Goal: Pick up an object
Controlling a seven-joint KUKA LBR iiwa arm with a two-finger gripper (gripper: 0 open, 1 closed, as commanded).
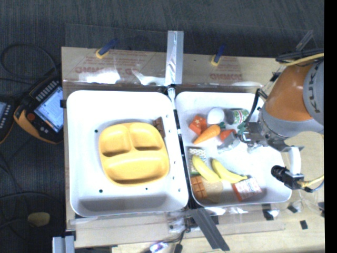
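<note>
The gripper hangs low in the right bin, state I cannot tell, just right of the toy carrot, which looks light, stiff and smooth, best taken across its thick middle.

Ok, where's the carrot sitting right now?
The carrot lies in the right bin, in its upper left part near the divider, just below the white egg and the red piece, left of the gripper.
</note>
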